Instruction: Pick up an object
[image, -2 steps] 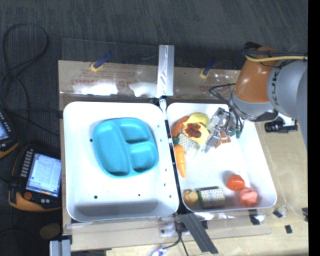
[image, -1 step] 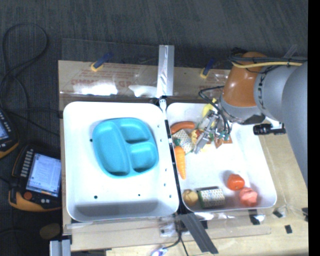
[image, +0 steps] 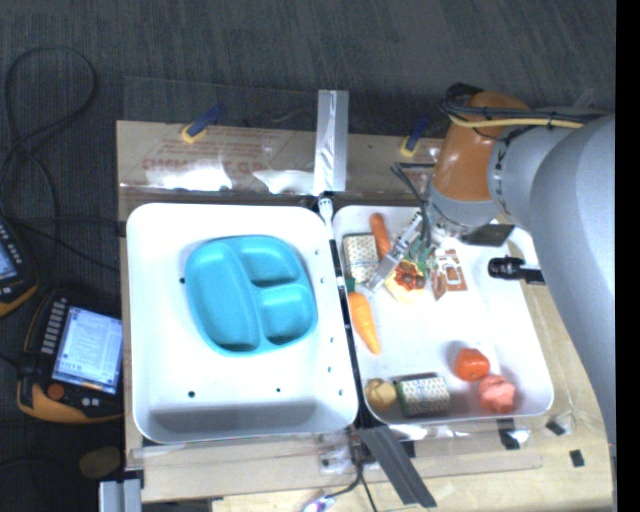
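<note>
Toy food is piled in the right bin (image: 520, 330); the gripper (image: 400, 262) is seen low over that bin's upper-left part, above a small cluster: a grater-like block (image: 358, 257), a red-orange item (image: 408, 276) and a brown-white piece (image: 447, 273). Finger state cannot be told, since the tip is blurred against the clutter, and nothing can be confirmed as held. The red-orange item is judged the likeliest target: it lies just below and slightly right of the tip, touching or nearly so. A short carrot (image: 380, 233) is placed just above-left, long axis roughly up-down in view; a longer carrot (image: 363, 321) is laid lower-left by the bin's left wall, axis tilted slightly from vertical. A tomato (image: 471, 363), a pink item (image: 497, 392) and a second block (image: 423, 394) are set well apart, near the bottom edge. A blue tray (image: 250, 292) is held in the left bin (image: 150, 300). A short descent is judged sufficient; neighbours are close, so a multi-object pinch is a risk.
</note>
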